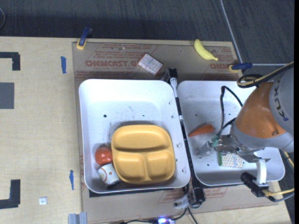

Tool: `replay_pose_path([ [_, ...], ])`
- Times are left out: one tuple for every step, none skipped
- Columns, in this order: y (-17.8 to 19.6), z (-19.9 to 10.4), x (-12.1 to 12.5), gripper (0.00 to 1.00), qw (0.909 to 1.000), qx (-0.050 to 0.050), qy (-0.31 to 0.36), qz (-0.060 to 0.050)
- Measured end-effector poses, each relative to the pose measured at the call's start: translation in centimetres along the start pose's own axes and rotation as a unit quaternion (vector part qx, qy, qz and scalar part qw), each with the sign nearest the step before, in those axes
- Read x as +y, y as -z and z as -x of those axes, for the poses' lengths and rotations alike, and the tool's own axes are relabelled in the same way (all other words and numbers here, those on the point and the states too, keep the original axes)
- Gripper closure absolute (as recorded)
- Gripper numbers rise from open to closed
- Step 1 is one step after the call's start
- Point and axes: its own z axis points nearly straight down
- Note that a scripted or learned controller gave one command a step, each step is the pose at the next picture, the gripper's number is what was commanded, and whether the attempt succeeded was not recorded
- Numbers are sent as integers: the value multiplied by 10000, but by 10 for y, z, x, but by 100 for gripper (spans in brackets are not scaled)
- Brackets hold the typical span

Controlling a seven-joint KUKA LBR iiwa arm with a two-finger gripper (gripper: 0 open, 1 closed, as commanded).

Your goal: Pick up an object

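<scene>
Dark carpet point(140, 8) beyond wooden bench point(37, 139)

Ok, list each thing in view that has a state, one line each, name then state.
yellow divided tray: upside down in the left bin, flat.
orange and white toy: on its side in the left bin, touching the tray.
carrot: lying loose in the right bin.
end effector: low in the right bin beside the carrot, holding nothing visible.
banana: lying outside the bins, on the cardboard.
</scene>
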Motion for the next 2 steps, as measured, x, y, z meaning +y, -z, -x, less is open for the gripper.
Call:
replay_pose_path([
  [0, 0, 0, 0, 10000, 2, 1, 0],
  [0, 0, 0, 0, 10000, 1, -1, -2],
])
